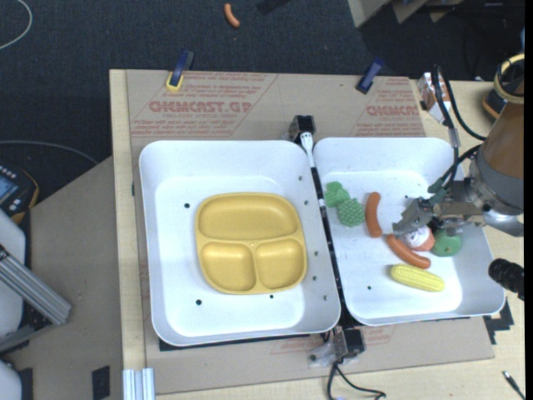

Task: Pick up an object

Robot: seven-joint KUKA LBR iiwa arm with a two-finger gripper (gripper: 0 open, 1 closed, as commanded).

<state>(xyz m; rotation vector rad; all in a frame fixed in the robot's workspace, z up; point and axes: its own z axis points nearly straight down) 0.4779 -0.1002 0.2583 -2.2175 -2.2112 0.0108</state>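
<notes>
My end effector (423, 223) low in right bin (379, 152); open or closed, cannot tell. Orange sausage (408, 252) just below-left, long axis diagonal; corn (417, 278) beyond it.

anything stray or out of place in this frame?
Yes: a small orange sausage-like piece lies on the dark floor beyond the bench, away from both bins. The other toy foods sit in the right bin; the yellow tray sits squarely.

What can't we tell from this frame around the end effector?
- End effector, camera view: finger state unreadable, small and cluttered.
- Red-and-white item beneath it: partly covered by the end effector, identity unclear.
- Green item: partly hidden by the end effector, shape unclear.
- Arm: cut off by the right edge.
</notes>
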